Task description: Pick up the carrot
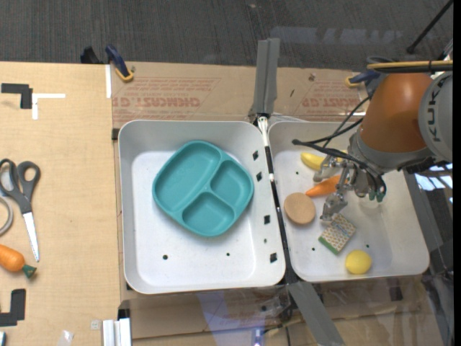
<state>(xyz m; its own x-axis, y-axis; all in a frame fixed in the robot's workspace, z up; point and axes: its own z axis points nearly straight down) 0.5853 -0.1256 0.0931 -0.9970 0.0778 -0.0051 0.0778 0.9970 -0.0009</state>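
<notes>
Camera view: carrot (321,188) beside pincer (336,202).

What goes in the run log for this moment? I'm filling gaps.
phase: reaching | gripper: right bin, low beside carrot | carrot: on floor, not lifted | nearby: cookie, sponge

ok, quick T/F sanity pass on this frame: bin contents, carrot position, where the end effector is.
1. The teal divided plate lies in the left bin. True.
2. The carrot lies on that plate. False: it is in the right bin, next to the round tan disc.
3. The end effector is over the right bin, close by the carrot. True.
4. The yellow lemon sits in the left bin. False: it is near the right bin's front edge.
5. Scissors lie on the wooden bench, left of both bins. True.
</notes>
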